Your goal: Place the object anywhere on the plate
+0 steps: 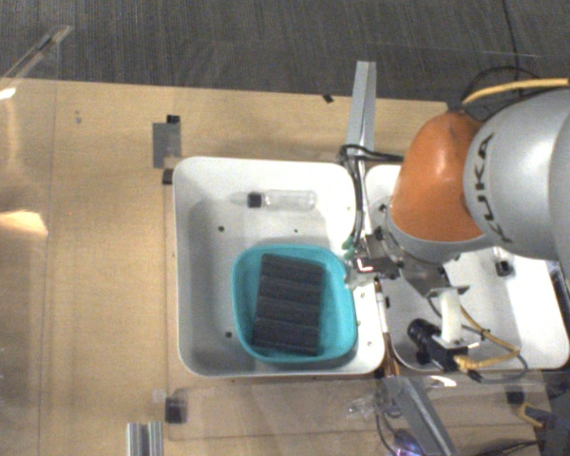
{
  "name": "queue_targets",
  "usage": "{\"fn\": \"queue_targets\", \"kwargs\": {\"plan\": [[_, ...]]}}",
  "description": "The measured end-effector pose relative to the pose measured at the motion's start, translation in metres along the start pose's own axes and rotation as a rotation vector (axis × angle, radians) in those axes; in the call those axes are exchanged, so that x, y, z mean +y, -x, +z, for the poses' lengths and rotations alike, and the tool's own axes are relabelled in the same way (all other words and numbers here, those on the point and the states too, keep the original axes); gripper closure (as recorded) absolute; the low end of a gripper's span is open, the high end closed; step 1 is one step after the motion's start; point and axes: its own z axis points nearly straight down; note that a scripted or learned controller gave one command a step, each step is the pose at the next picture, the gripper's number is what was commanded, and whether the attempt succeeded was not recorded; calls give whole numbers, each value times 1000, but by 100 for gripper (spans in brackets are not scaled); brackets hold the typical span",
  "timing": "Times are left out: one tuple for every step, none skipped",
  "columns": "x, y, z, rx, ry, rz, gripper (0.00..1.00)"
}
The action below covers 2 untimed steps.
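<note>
A teal square plate [337,297] lies in the front half of the left white bin [195,283]. A dark grey ridged block [288,304] rests flat on the plate and covers most of its middle. My gripper [368,262] hangs over the wall between the two bins, just right of the plate's far right corner. The orange band and grey wrist hide most of it. Nothing shows in its grasp.
A small clear tube with a black cap [283,199] lies near the back wall of the left bin. The arm covers much of the right bin [537,340]. Bare wooden bench [76,255] spreads to the left of the bins.
</note>
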Motion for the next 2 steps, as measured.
{"fn": "queue_targets", "kwargs": {"plan": [[0,0,0,0,0,1,0],[-11,93,-190,-3,10,19,0]]}}
